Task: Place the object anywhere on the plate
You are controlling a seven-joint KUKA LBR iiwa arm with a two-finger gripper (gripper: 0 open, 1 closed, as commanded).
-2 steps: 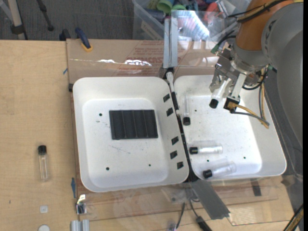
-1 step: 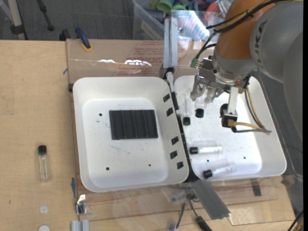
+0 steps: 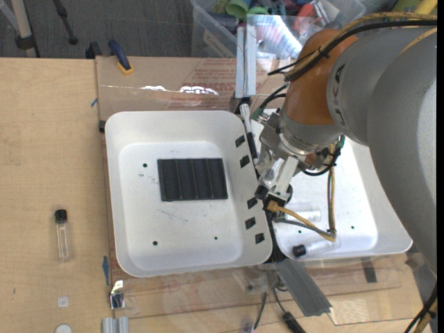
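Observation:
A black ribbed rectangular plate (image 3: 193, 179) lies flat in the middle of the left white bin (image 3: 139, 255). My gripper (image 3: 270, 186) hangs low over the divider between the two bins, at the left edge of the right bin (image 3: 361, 227), about a hand's width right of the plate. The wrist and the orange band (image 3: 312, 82) hide much of the right bin. A small dark item (image 3: 298, 250) lies near that bin's front edge. I see nothing clearly held at the gripper's tip.
A clear tub of colourful toys (image 3: 277, 5) stands behind the bins. A glass vial (image 3: 62, 233) lies on the wooden bench at the left. Yellow cables (image 3: 312, 224) trail beneath the wrist into the right bin.

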